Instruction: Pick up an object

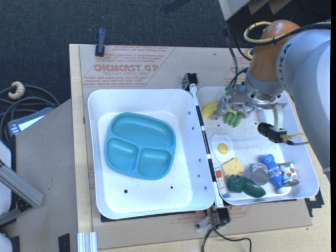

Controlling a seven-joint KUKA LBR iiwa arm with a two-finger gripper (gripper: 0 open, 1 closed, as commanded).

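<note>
White bins side by side, and all the action sits in the right bin (245, 139), where the grey arm (307, 72) reaches in from the right of the frame and plants its gripper (231, 108) low in the bin's upper left corner. Right beneath it, a green piece (234, 119) pokes out on the lower side, touching or very nearly touching the tool, and a yellow piece (209, 109) lies just to its left against the bin wall. Those two look like the candidates, the green one the better bet since the gripper is almost on top of it. Spread or pinched together? I cannot tell; the wrist hides the tips from this high angle, so no calling a grasp yet. The rest of the clutter crowds the bin's lower half, well apart from the tool: an egg (222, 147), a cheese wedge (232, 167), a dark green lump (247, 187), a grey can (258, 173) and a blue toy (270, 166) packed close together. That crowding may be why the arm goes for the looser corner. Over in the left bin (100, 156), a blue tray (140, 146) lies flat at centre frame, untouched. I'd judge the pick as only at the reaching stage.
</note>
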